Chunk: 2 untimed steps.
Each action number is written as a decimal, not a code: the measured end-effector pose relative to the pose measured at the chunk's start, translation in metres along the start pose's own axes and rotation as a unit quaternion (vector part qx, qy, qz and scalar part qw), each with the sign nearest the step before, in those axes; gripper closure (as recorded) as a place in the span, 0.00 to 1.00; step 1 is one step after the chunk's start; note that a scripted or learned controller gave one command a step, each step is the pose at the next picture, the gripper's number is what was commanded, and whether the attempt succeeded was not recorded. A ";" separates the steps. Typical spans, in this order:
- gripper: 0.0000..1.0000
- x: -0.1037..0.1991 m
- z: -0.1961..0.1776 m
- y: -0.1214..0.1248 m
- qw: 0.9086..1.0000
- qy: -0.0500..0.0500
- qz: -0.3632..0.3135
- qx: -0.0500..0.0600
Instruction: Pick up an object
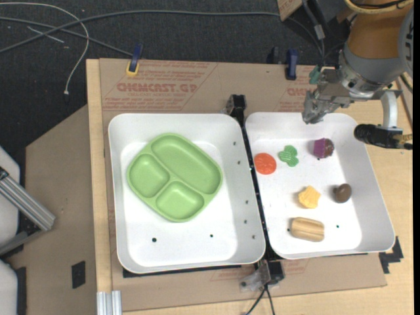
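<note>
Camera view: gripper (315,115) fingers too blurred to judge, hovering beside purple object (322,148).

You can read red print on the brown cardboard sheet (197,84) lying under the two white bins. Above the left bin (125,176), the print spells "CHEMCAST GP", with a line of smaller red lettering just below it that is too small to make out. Above the right bin (367,195), beside the gripper (316,113), you see a second red print of the same style, partly covered and not legible.
</note>
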<state>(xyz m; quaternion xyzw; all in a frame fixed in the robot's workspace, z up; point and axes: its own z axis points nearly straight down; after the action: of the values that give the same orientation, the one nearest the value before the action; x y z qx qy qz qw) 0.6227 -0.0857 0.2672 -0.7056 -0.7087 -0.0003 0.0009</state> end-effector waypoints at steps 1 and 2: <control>1.00 0.045 0.006 -0.008 1.000 0.000 0.000 0.001; 1.00 0.100 0.007 -0.004 1.000 -0.001 0.001 0.000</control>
<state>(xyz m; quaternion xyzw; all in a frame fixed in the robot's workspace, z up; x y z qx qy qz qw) 0.6183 0.0140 0.2600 -0.7060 -0.7082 -0.0001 0.0002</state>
